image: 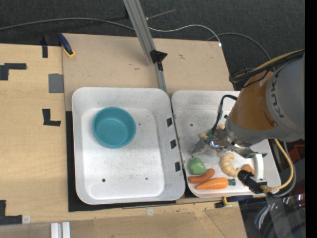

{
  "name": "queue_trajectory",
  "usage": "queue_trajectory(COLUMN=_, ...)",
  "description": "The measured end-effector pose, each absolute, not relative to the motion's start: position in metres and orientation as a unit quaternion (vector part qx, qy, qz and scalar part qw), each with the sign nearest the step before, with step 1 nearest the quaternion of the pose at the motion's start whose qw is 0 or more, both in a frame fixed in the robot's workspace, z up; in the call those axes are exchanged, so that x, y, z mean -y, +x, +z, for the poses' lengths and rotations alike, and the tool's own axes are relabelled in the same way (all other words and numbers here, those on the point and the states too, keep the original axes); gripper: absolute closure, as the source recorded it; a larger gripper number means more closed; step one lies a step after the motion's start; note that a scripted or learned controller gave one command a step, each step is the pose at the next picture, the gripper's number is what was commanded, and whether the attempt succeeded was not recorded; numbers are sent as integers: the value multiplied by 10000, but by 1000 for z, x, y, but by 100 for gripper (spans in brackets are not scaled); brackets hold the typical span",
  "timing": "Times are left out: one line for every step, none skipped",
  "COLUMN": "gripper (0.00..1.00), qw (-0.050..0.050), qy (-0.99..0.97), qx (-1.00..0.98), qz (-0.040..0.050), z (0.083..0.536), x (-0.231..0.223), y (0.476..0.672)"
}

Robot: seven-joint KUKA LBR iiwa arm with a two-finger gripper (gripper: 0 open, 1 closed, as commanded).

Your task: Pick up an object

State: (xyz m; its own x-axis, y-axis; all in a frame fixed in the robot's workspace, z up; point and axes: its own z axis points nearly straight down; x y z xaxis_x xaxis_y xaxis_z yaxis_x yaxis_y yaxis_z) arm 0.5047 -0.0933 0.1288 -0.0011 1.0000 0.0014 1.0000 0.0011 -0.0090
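Note:
In the right bin (pixel 193 103) my gripper (pixel 204 144) hangs low over the floor, its fingers spread with nothing between them. Just below it lies a green rounded toy vegetable (pixel 196 166). Two orange carrots lie at the bin's front wall, a shorter one (pixel 203 176) and a longer one (pixel 214 184) with a green stub. A pale curved toy (pixel 228 163) rests to the right of them, with a small orange piece (pixel 246 169) beside it.
The left bin (pixel 81 148) holds a teal bowl (pixel 114 127) in its far left part. A grey metal pole (pixel 143 31) slants down to the bins' far edge. My bulky arm (pixel 262 108) covers the right bin's right side.

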Motion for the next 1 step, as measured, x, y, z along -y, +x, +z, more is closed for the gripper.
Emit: queue_trajectory(gripper=100, qw=26, qy=-7061, qx=7081, qz=13, z=142, x=93, y=506)
